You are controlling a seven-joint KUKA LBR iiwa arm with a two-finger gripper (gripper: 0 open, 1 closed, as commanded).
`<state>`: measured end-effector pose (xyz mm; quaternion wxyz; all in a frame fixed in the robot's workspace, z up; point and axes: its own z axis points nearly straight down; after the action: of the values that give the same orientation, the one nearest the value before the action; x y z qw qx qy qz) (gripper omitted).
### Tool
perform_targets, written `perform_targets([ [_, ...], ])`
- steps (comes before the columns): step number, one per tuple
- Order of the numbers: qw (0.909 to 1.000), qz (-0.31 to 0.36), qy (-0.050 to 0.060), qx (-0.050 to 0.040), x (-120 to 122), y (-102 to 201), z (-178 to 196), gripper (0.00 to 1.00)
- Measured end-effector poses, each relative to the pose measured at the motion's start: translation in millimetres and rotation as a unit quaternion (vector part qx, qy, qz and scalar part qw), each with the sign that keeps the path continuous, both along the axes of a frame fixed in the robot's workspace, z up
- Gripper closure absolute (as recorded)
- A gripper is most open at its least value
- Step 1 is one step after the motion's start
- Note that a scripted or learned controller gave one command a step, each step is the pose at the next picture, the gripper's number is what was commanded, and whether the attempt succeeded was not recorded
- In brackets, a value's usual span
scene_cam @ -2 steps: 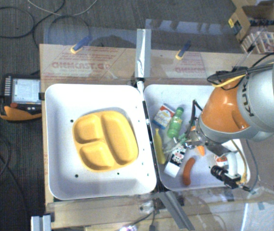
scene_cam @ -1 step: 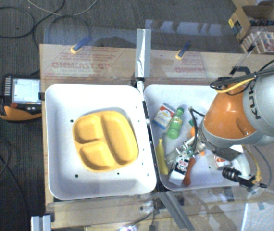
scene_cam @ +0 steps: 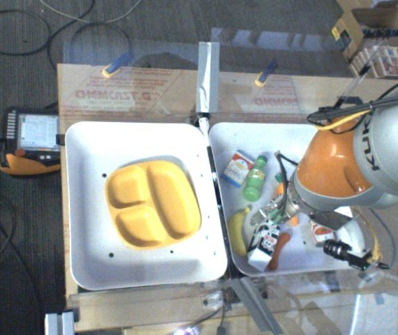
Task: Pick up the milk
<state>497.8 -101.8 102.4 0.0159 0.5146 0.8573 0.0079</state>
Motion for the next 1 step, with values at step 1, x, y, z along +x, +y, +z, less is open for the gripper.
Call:
perform_targets([
  [1, 1.0, 0.0, 0.005, 0.0003, -2.7, -0.5, -1.9, 0.0],
])
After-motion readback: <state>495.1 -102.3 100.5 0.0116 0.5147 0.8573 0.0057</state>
